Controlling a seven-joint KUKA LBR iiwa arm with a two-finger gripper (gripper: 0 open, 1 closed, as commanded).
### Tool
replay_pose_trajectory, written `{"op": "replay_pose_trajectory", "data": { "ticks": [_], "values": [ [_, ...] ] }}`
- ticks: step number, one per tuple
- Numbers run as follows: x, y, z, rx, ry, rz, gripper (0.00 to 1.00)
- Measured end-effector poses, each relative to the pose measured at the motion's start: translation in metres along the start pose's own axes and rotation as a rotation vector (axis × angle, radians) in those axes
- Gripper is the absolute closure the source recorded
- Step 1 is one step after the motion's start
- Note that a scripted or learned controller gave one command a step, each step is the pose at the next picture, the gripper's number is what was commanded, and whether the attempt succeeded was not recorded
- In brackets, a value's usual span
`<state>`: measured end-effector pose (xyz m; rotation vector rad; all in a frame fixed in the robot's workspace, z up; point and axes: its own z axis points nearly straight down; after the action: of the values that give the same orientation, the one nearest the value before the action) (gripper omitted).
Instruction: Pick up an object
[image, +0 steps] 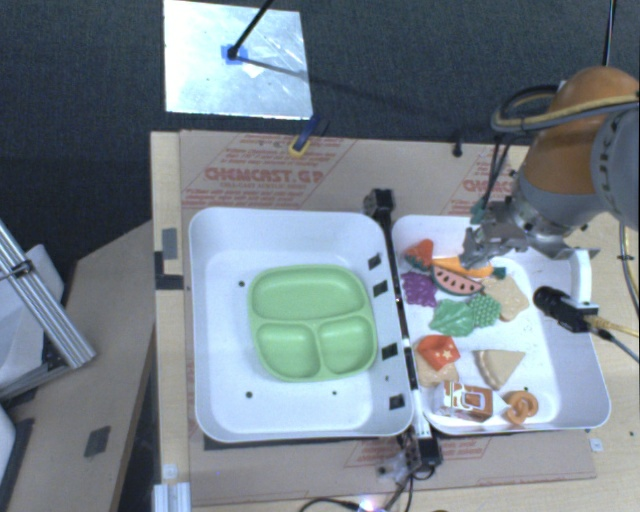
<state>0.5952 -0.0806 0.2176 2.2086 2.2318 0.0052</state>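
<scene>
Orange-banded arm hangs its gripper (484, 243) over the right bin's (597, 395) far edge, jaw state impossible to tell, directly above the melon slice (463, 279), whose long axis runs left to right, just beside the grapes (419, 290).
</scene>
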Motion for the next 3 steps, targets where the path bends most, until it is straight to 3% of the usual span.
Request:
{"op": "replay_pose_trajectory", "data": {
  "ticks": [1,2,3],
  "values": [
    [0.045,0.033,-0.009,-0.002,0.000,0.001,1.00],
    [0.041,0.018,-0.009,0.002,-0.002,0.009,1.00],
    [0.034,0.025,0.004,0.002,-0.002,0.010,1.00]
  ]
}}
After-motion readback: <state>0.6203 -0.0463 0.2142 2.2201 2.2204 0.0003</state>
